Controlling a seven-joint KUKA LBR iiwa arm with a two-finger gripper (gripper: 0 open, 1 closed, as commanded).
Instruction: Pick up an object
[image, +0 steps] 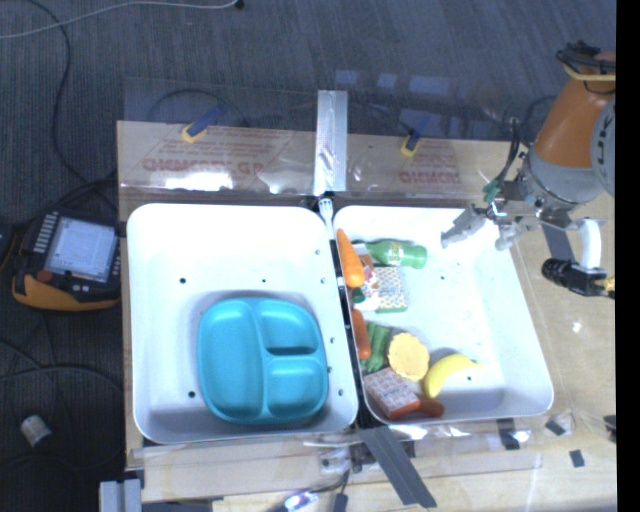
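The arm (575, 130) reaches in from the right and its gripper (482, 226) hangs over the back right corner of the right bin (520, 330), above bare white floor. Its two fingers look spread apart, one (462, 229) pointing left toward the toys and the other (507, 236) nearer the bin's right wall, and nothing lies between them. That spread reads as a readiness to take something, not a grip.

The candidates for picking all crowd the left side of the right bin, pushed against the divider (335, 300). A carrot (349, 259) lies along the divider at the top, with a green bottle (396, 253) just beside it. Below sits a checked packet (388, 289), then a green piece (381, 335), a yellow disc (408, 354) and a banana (449, 372) touching it. A red and grey item (394, 394) lies at the front.

The left bin (160, 300) holds a blue tray (263, 361), its compartments bare, likely a place to drop what is lifted.

The bottle is nearest the gripper and lies apart from the heap on its right side, so it seems the easiest choice. The packed pile lower down would probably give the fingers little room.
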